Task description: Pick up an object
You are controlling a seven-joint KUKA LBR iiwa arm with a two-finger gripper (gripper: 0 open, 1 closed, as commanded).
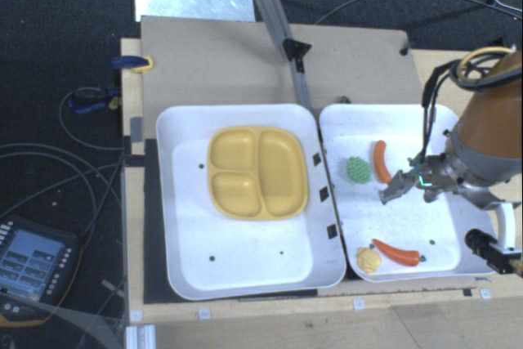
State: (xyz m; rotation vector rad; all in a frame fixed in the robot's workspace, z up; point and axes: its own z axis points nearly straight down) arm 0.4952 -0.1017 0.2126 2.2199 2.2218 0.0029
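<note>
gripper [395, 188] beside upright orange sausage [381, 161], its long axis running near-to-far

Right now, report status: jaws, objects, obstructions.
Gripper over right bin, jaw state unclear. Nothing seen held. Nearest: upper sausage, green ball. Path clear.

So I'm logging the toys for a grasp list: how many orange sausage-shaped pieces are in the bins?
2, both in the right white bin: one orange sausage-shaped piece upright beside the green knobbly ball, another lying near the front rim.
</note>
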